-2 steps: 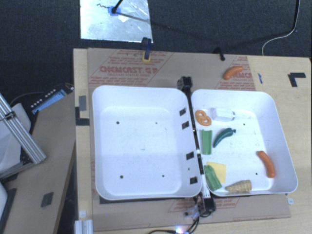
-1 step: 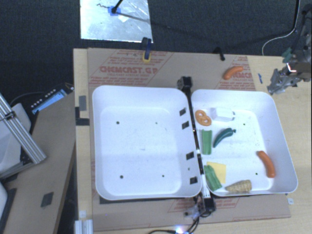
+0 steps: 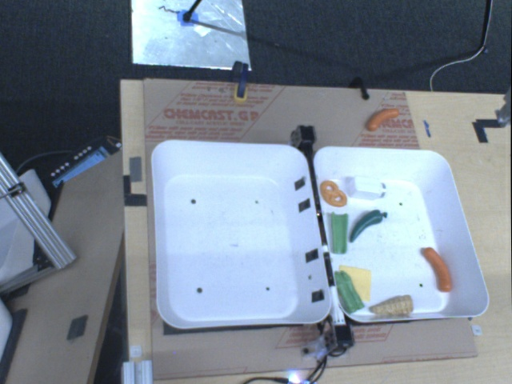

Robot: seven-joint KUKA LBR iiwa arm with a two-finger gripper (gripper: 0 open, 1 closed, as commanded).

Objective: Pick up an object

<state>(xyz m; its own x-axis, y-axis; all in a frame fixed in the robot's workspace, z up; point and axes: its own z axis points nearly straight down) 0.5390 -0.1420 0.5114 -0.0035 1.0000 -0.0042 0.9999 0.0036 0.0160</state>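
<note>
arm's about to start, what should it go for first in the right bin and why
Probably the orange sausage in the right bin: it lies alone on bare floor, apart from the other pieces, while the green pepper, pretzel and yellow wedge crowd near the divider.

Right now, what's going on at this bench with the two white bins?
Nothing is being handled at the moment. The right bin holds small toy foods: an orange pretzel, a dark green pepper, an orange sausage, a yellow wedge and a cone. Another sausage lies on the bench behind the bins. All objects lie loose.
</note>
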